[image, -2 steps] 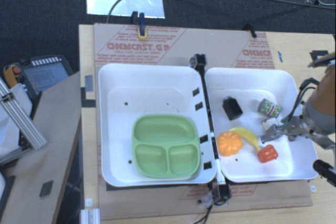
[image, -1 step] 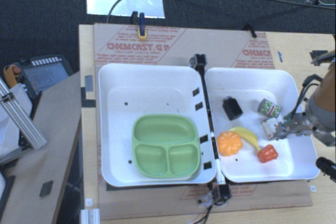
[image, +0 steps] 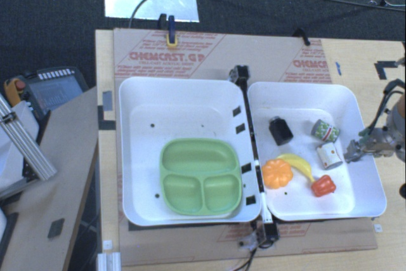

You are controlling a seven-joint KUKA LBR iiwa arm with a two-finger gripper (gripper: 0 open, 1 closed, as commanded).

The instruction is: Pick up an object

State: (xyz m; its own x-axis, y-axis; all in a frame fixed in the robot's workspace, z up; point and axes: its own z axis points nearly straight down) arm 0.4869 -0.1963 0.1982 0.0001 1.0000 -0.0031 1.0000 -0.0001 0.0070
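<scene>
You see the pincer (image: 353, 150) at the right edge of the frame, over the right rim of the right bin (image: 368, 197); you cannot tell how it is set. Just left of it lies a small white can (image: 328, 155), with a green-patterned can (image: 325, 131) above. Lower in the same bin sit a red pepper (image: 323, 186), a banana (image: 298, 166), an orange piece (image: 276, 174) and a black block (image: 280, 131). The left bin (image: 136, 136) on the counter (image: 104, 66) carries a green divided plate (image: 200, 176).

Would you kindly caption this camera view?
Tool at right bin's edge, near small white can; green divided plate in left bin.
</scene>
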